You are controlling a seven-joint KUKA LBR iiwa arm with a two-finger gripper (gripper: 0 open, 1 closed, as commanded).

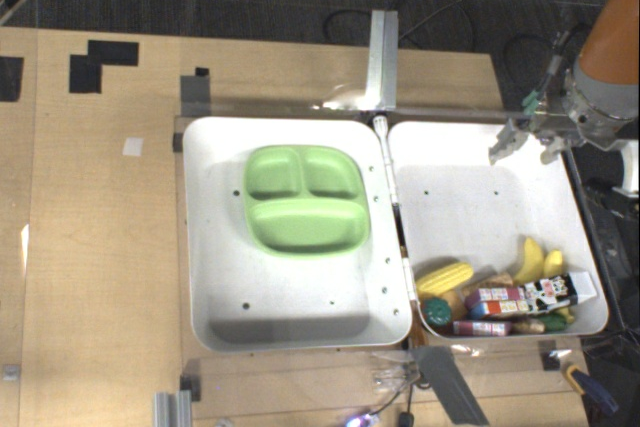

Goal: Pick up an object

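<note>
- So far, nothing is picked: the gripper [525, 144] hangs over the far right corner of the right bin [470, 205], with nothing between its fingers.
- Its two fingers look spread apart, one toward the bin's middle and one nearer the right wall, with bare white floor showing between them.
- The things to choose from lie heaped along the near wall of that bin, well apart from the gripper: a corn cob [444, 277], a banana [533, 260], a milk carton [555, 291], a small box [498, 300] and a teal ball [436, 313], most touching one another.
- A few smaller pieces sit under and behind these; they are too crowded to tell apart.
- The left bin [215, 215] holds a green tray [305, 198], lying flat near its middle.
- What is left, by my judgement, is the whole job: choosing a target, travelling across to the near wall, descending, closing and lifting.
- The banana and corn cob seem the easiest targets, since each has a free side; the carton and box are wedged close together.
</note>
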